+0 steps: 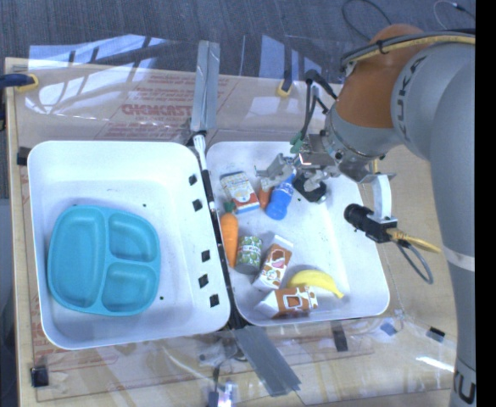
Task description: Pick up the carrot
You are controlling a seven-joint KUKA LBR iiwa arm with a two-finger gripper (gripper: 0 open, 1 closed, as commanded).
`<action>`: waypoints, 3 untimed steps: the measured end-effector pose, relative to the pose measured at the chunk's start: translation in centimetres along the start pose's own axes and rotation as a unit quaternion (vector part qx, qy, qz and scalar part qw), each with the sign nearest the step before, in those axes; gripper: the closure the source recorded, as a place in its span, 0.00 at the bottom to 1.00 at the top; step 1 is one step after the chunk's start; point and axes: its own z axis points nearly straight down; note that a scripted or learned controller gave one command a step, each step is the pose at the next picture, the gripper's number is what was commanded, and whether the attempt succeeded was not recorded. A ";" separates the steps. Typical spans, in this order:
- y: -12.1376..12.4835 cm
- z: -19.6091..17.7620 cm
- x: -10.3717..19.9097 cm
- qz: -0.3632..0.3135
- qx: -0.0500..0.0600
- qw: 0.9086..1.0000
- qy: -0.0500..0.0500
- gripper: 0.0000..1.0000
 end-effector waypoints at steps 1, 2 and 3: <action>-2.8 11.3 3.0 0.040 -0.005 0.999 -0.001 0.00; -0.9 11.4 4.7 -0.132 -0.013 0.991 -0.008 0.00; -3.4 11.5 4.0 -0.128 -0.016 0.992 -0.005 0.00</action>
